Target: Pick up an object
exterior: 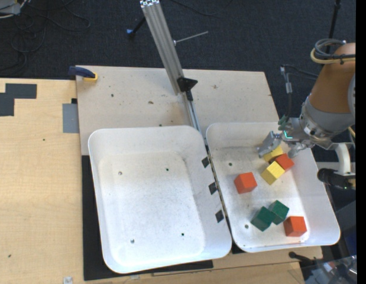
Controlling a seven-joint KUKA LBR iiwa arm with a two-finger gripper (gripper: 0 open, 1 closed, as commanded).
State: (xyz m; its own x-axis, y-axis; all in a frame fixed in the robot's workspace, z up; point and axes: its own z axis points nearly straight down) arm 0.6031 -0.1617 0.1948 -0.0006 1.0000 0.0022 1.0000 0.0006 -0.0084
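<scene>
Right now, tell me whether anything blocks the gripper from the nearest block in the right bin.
Nothing visible blocks it. The gripper sits low in the right bin, directly at a tight cluster of two yellow blocks and an orange block. That crowding could hinder a clean grasp. The other blocks lie farther off.

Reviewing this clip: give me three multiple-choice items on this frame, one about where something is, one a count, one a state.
1. Where do the blocks lie?
A. left bin
B. right bin
C. bare bench

2. How many green blocks are there?
A. none
B. two
C. four

3. Where is the hand?
A. raised over the left bin
B. off the bench
C. low in the right bin by a yellow block

Key: 1 B, all blocks sit in the right bin. 2 B, the green blocks lie as a touching pair. 3 C, the hand is down beside the yellow block.
</scene>
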